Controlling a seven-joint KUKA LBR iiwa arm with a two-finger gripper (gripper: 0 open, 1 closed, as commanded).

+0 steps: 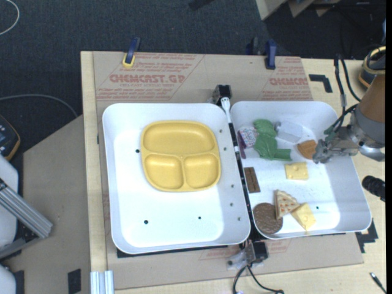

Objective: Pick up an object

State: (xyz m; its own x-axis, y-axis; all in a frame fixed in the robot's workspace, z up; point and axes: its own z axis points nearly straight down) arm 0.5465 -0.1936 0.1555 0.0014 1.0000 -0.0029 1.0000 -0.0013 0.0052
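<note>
The right bin (343,192) holds several small items. A green toy (267,141) lies beside a purple packet (247,138) and a clear plastic piece (295,130). An orange-brown round piece (306,147) sits just left of my gripper (321,154), which hangs low over the bin's right middle, touching or nearly touching that piece. Below it lies a yellow cheese square (297,171). Nearer the front are a brown bar (251,179), a round brown cookie (267,218), a sandwich triangle (283,202) and a yellow wedge (304,216).
The left bin (122,182) carries a yellow three-compartment tray (180,155). A black divider rail (236,164) runs between the bins. The arm (373,121) comes in over the right bin's right rim. Clamps (128,57) sit at the board's back edge.
</note>
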